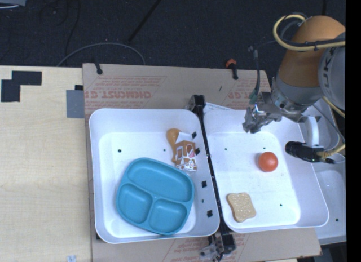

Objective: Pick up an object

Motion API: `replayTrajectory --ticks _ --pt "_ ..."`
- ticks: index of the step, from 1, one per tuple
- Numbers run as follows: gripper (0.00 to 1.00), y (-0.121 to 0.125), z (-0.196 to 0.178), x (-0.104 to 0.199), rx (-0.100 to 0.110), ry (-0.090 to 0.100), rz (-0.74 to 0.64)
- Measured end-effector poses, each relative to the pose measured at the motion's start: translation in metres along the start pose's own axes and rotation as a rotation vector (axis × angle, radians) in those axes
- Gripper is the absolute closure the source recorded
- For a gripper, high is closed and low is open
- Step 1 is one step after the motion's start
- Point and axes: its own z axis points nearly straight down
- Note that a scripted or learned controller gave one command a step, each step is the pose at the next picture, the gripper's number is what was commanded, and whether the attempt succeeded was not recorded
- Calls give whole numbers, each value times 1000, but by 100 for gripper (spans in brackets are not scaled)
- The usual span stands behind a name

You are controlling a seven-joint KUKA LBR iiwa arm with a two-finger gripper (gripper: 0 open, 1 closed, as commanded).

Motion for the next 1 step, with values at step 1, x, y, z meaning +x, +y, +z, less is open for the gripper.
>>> replayTrajectory --ticks 1 --pt "100 -11 -10 52 4 3 -4"
